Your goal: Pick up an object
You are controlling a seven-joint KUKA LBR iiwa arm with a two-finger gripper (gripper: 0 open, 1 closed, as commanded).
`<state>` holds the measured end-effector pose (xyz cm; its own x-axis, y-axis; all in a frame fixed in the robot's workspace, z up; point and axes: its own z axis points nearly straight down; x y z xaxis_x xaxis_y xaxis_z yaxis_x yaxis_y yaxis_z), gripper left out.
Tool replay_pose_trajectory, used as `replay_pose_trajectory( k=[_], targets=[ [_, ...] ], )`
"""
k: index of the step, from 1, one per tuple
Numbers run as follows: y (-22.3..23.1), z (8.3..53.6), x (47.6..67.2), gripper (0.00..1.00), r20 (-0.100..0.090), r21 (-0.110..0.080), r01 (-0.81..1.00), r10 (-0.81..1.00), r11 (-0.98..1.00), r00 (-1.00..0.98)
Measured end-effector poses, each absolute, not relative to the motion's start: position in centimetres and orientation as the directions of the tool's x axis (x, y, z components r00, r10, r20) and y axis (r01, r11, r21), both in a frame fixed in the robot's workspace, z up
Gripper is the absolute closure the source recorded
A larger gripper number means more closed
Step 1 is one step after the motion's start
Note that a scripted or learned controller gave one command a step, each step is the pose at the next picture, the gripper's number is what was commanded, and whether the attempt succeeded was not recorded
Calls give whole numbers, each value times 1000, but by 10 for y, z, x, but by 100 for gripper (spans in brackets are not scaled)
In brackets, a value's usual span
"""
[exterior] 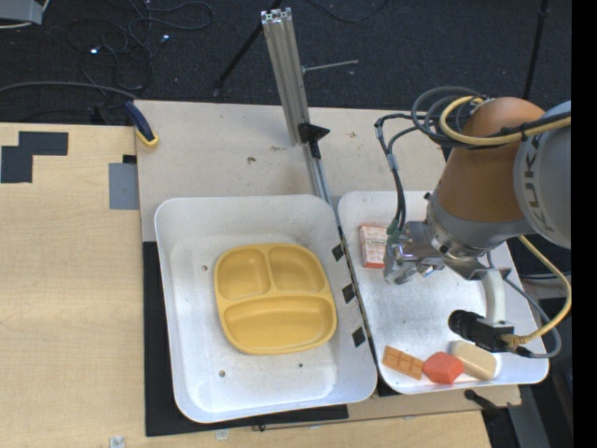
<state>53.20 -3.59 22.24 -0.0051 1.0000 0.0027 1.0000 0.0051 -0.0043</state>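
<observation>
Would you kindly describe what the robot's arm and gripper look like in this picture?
The arm is bulky and rounded, grey with a broad orange band above the wrist. Black and yellow cables loop around its top. The gripper is a small, silvery metal assembly.

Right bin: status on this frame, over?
Gripper low in the right bin, beside the small box; jaws' state unclear. Nothing seen held. Waffle piece, red block, cream block along the near edge. Yellow plate in the left bin.
</observation>
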Motion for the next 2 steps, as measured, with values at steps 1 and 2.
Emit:
replay_pose_trajectory(
  k=[1,2],
  targets=[
    [22,215,536,100,3,-6,1000,1000,5,-5],
    [84,222,530,100,0,-3,1000,1000,5,-5]
  ],
)
